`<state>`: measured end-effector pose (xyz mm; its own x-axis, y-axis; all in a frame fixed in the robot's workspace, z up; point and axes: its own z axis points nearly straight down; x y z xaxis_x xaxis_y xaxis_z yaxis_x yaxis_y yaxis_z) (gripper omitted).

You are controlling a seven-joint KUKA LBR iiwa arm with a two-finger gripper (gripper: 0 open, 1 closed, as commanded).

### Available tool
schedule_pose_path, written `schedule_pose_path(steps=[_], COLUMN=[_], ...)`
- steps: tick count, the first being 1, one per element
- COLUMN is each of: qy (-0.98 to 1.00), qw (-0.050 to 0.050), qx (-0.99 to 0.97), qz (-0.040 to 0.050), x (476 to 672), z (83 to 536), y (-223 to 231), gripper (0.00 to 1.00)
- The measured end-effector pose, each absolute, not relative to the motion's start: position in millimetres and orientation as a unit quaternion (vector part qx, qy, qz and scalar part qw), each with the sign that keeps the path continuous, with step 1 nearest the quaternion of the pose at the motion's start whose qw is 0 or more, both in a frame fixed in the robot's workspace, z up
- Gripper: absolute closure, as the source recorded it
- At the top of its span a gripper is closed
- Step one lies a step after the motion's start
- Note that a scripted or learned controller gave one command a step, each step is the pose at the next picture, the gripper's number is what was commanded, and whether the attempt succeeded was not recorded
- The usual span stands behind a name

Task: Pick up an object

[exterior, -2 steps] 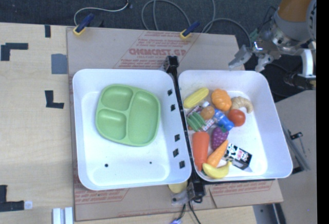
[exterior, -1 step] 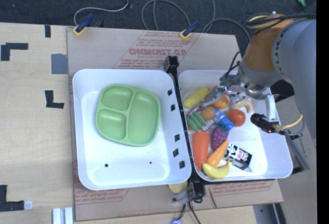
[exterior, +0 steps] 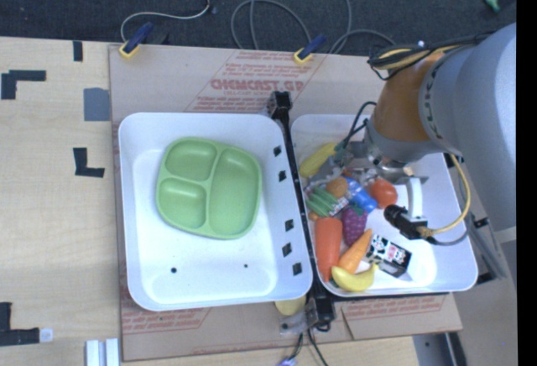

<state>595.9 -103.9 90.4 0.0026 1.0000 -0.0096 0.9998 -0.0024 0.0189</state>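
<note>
**Mira:** Claw (exterior: pixel 362 180) is low in the right bin (exterior: pixel 445 272), down among the toy food, under the orange band (exterior: pixel 403 104) of the arm. Its wrist hides the working end, so I cannot tell how wide it stands or whether it has hold of anything.

**Tomas:** Which thing should it take?

**Mira:** The task names no special one. Closest to the claw are the blue piece (exterior: pixel 362 198) and the small orange-red piece (exterior: pixel 383 190); both seem to be just beside it. The yellow banana (exterior: pixel 318 160) lies nearer the wall between the bins.

**Tomas:** And the rest?

**Mira:** The red pepper (exterior: pixel 328 243), the carrot (exterior: pixel 356 249) and the purple grapes (exterior: pixel 355 223) lie packed together, touching. The black and white packet (exterior: pixel 388 254) and a second yellow fruit (exterior: pixel 354 279) are toward the near rim.

**Tomas:** So how to do it well?

**Mira:** I think it should close on one piece alone, with space on both sides, and then lift straight and slowly. In such a pile a neighbour can easily be pushed or pinched too. The green plate (exterior: pixel 210 188) in the left bin (exterior: pixel 143 272) is well apart and is not concerned.
</note>
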Motion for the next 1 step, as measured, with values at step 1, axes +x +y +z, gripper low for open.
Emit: schedule_pose_path(steps=[1], qy=[0.708], qw=[0.009], qx=[0.707], qz=[0.0070], x=[599.4], z=[104.5], y=[-101.8], gripper=[1.00])
